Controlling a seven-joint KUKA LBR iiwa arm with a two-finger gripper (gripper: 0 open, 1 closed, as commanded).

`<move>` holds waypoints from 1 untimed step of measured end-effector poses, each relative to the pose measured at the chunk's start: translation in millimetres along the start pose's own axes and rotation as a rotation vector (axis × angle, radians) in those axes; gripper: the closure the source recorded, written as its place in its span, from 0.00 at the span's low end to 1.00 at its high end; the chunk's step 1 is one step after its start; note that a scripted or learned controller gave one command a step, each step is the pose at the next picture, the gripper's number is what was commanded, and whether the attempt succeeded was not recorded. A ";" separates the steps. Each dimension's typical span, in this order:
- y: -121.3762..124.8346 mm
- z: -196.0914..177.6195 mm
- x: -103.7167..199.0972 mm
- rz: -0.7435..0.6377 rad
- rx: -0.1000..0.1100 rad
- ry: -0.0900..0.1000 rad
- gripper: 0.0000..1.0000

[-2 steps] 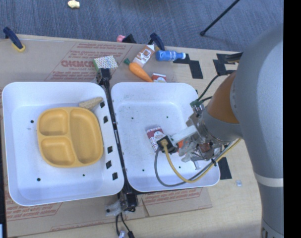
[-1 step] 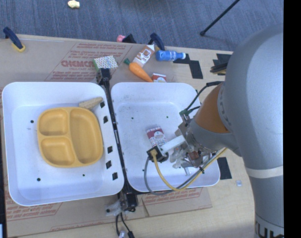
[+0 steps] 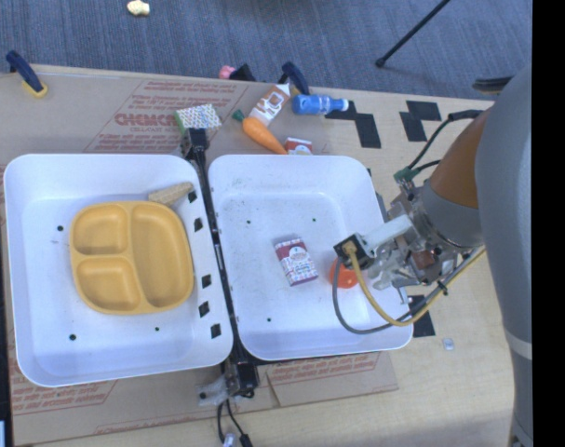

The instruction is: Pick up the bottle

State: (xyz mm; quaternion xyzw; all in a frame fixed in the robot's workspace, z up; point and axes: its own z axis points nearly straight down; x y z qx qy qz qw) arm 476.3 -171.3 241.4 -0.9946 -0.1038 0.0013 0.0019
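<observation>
Two bottles lie on the cardboard behind the right bin (image 3: 263, 343). One is a blue bottle (image 3: 317, 105) on its side. The other is a white bottle with an orange label (image 3: 269, 104), tilted beside it. My gripper (image 3: 380, 270) hangs low over the right bin's right side, far from both bottles. A small orange object (image 3: 343, 274) lies on the bin floor right by the gripper's left side, partly hidden by it. Whether they touch is unclear.
A red and white box (image 3: 295, 261) lies in the middle of the right bin. The left bin (image 3: 31, 343) holds a yellow divided plate (image 3: 131, 254) and a tan piece (image 3: 171, 194). A toy carrot (image 3: 262, 135), a small red packet (image 3: 299, 144) and a checkered item (image 3: 196, 117) lie behind the bins.
</observation>
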 end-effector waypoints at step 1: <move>8.8 75.2 -2.5 0.001 0.002 -0.002 1.00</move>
